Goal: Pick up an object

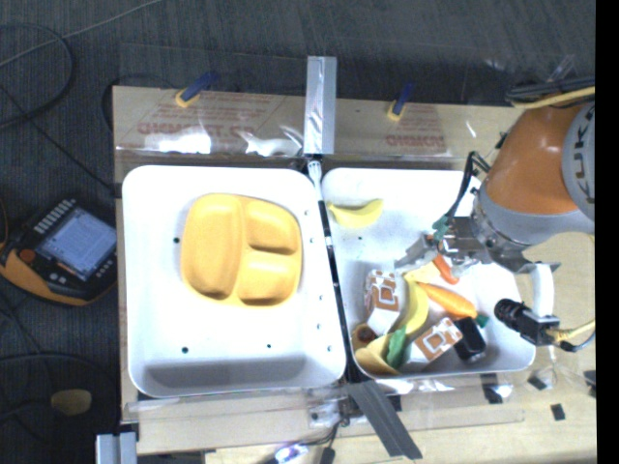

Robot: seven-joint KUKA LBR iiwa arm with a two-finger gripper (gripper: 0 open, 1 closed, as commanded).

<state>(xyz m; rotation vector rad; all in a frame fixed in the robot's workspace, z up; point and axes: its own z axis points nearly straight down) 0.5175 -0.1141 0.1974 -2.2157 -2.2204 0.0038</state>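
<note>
Grey arm (546, 177), orange band, reaching from right; tool (437, 247) lowered, pointing left.

Dark grey carpet (242, 17) covers the floor around the bench. Thin cables (58, 42) run across it in the upper left of the frame. At the left edge lies an orange and black handheld device (63, 249) with a screen.
</note>
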